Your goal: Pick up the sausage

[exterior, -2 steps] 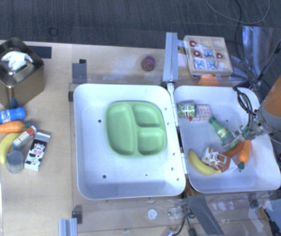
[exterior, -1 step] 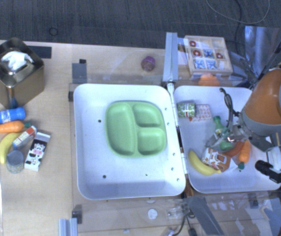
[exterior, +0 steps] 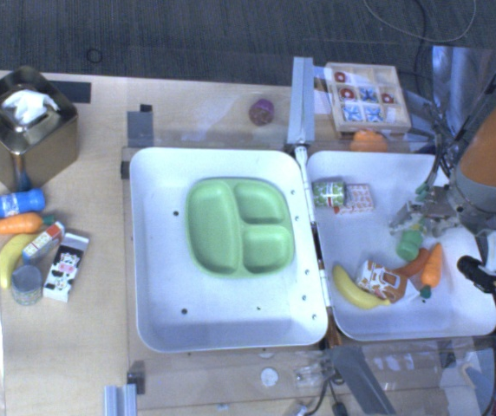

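The sausage (exterior: pixel 410 268) is a short brown-red piece in the right bin (exterior: pixel 465 319), lying between a small printed carton (exterior: pixel 378 280) and an orange carrot (exterior: pixel 433 265). My gripper (exterior: pixel 421 217) hangs over the right bin's right half, just above a green toy (exterior: pixel 409 243) and a little up from the sausage. The grey arm with its orange band (exterior: pixel 495 159) reaches in from the right edge. Nothing shows in the gripper.
A banana (exterior: pixel 355 286) lies at the right bin's lower left; a can (exterior: pixel 328 192) and a packet (exterior: pixel 358 198) sit at its top left. The left bin (exterior: pixel 157 319) holds a green divided plate (exterior: pixel 239 225). Loose items sit on the bench at far left.
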Motion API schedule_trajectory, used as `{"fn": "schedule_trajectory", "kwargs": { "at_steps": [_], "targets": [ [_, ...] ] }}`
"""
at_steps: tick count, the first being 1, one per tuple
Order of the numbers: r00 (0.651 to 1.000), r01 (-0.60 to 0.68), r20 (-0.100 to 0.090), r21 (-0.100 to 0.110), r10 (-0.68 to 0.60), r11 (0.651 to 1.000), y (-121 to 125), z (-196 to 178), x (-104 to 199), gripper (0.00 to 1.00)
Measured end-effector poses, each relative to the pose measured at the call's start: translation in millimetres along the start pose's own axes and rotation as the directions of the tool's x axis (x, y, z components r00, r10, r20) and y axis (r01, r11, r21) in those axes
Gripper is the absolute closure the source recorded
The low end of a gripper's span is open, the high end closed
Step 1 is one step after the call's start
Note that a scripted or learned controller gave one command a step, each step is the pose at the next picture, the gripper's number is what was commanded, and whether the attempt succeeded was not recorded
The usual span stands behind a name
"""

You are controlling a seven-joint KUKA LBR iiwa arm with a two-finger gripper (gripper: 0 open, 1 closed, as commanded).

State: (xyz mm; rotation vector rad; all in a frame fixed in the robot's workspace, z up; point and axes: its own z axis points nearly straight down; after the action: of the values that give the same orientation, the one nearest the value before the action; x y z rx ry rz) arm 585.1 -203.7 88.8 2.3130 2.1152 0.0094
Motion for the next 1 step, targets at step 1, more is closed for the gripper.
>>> {"fn": "schedule_trajectory", "kwargs": {
  "at_steps": [1],
  "targets": [
    [0.937,0.350,0.001,0.001,-0.350,0.937,46.8,0.8,82.2,0.00]
  ]
}}
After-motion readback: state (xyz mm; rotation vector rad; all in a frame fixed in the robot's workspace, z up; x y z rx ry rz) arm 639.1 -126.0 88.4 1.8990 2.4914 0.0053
